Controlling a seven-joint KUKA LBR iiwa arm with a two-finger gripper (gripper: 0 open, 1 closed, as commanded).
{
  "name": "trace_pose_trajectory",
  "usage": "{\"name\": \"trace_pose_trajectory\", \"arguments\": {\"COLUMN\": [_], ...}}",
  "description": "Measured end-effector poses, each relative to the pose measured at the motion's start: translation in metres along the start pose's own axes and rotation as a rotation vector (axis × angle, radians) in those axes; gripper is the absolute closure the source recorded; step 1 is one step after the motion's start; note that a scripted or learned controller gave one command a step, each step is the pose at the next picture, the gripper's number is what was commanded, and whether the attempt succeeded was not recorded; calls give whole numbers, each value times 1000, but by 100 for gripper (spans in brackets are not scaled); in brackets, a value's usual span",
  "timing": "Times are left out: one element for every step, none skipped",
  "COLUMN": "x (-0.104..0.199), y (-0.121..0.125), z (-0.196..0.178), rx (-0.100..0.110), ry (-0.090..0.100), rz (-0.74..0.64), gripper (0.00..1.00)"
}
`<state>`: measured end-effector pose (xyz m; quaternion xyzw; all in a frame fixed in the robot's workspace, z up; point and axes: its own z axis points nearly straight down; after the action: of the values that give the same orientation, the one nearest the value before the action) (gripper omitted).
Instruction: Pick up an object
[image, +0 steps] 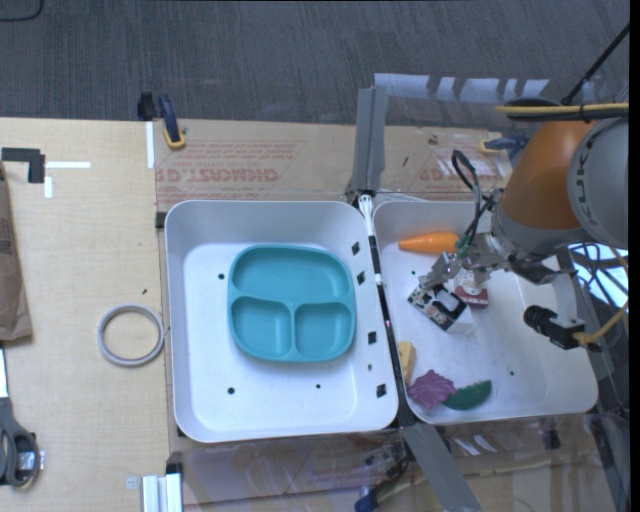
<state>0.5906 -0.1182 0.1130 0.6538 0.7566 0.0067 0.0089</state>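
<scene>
Mirrored print on cardboard (240, 160), top centre, not legible. Teal divided plate (293, 303) centred in left bin (190, 330). Right bin (560, 385): orange carrot (428, 241) near top edge, purple piece (432, 387) touching green piece (468, 396) at bottom edge, yellow piece (405, 357) by the divider. Claw (438, 303) low mid-bin, grip state cannot tell; small red-white object (472, 293) just beside. Tape ring (131, 334) on wooden surface (80, 250), left.

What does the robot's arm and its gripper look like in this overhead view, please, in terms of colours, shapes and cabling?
The arm is a thick, rounded grey body with a broad orange band above the wrist. Thin dark cables loop along the wrist, and a yellow cable runs across the top. The gripper is a small assembly of bare metal and black parts, narrowing to two slim fingers.
</scene>
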Motion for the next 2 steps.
{"name": "trace_pose_trajectory", "arguments": {"x": [-8,-36], "y": [73,14], "z": [-3,5], "rx": [5,-9], "ry": [0,-4], "rz": [-123,-148], "gripper": [0,0]}}
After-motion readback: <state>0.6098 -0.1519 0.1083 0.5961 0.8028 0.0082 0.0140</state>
